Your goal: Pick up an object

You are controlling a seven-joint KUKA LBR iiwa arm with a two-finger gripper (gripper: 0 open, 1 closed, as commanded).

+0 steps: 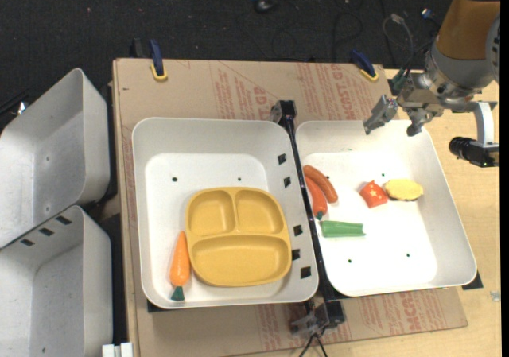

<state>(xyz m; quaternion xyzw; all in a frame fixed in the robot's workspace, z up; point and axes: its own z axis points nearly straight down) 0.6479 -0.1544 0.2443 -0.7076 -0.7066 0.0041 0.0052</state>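
Dark cable-strewn floor, cardboard-topped bench [238,85], two white bins [159,149], pincer [398,118] spread wide, holding nothing

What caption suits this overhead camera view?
Open gripper poised above right bin holding hot dog, red piece, yellow slice.

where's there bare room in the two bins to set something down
Right bin: open floor along the near wall, below the green piece, and along the far wall above the sausages. Left bin: a strip beyond the yellow tray. Crowded: the tray-and-carrot side.
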